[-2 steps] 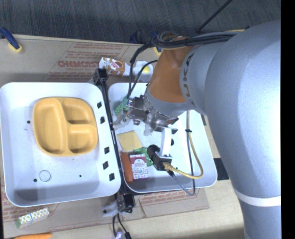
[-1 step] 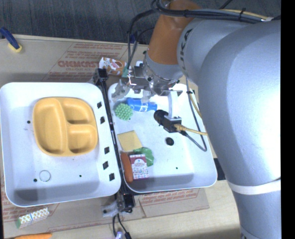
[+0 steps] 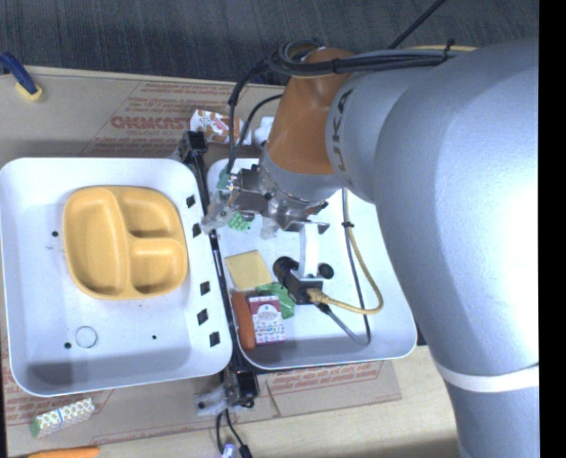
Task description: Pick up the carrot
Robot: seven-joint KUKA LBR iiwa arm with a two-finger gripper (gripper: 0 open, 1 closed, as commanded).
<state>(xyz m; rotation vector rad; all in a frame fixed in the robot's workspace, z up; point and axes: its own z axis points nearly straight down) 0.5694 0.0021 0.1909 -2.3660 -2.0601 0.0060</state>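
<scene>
Hanging over the right bin (image 3: 395, 340), the gripper (image 3: 233, 210) cannot be read as open or closed. The smooth, elongated orange carrot (image 3: 243, 321) lies along that bin's left wall, touching a glossy red packet (image 3: 267, 319), near a flat yellow square (image 3: 248, 268).

I'm getting even, fairly bright overhead light. Soft shadow in one corner of the left bin (image 3: 30, 284); the arm (image 3: 454, 208) shades the right bin (image 3: 389, 337). Whites slightly glary, feed soft, low-res.

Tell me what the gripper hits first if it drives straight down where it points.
The gripper would likely meet the floor of the right bin near its upper-left corner. The carrot lies lower in the picture. Depth is unclear from above.
</scene>
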